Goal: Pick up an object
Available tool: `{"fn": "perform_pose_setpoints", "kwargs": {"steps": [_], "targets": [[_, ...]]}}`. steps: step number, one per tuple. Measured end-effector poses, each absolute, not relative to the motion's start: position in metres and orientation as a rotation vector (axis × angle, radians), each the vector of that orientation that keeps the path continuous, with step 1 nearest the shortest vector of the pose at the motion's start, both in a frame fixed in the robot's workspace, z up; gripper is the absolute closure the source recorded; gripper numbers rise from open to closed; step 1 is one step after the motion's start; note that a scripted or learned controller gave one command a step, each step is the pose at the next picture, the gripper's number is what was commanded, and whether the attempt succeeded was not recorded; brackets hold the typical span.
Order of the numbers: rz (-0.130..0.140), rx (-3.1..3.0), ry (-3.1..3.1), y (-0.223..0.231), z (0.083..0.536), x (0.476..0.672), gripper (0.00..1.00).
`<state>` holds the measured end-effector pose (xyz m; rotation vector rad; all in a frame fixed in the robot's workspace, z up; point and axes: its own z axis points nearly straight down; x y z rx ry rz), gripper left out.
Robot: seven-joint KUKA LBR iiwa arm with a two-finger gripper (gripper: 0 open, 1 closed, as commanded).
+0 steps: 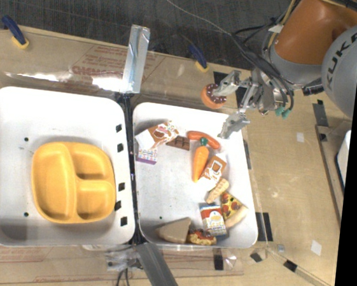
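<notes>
Gripper [241,111] | over right bin [156,223] far rim, near donut [213,96]; I cannot tell its state | toys: carrot [200,163], sausage [203,137] in bin | risk: I judge rim strike on descent.

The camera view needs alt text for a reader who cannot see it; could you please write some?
A grey robot arm's gripper hovers over the far edge of the right white bin, which holds toy food including a carrot, a hot dog and a pizza slice. The left bin holds a yellow divided tray.
</notes>
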<state>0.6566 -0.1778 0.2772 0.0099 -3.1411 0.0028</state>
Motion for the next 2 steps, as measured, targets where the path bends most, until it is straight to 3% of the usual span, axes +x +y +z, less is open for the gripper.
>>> {"fn": "perform_pose_setpoints", "kwargs": {"steps": [1,2], "targets": [[-0.005,0.256,-3.124,-0.183,0.148,0.607,0.00],[0.005,0.231,-3.145,-0.181,0.098,0.602,0.00]]}}
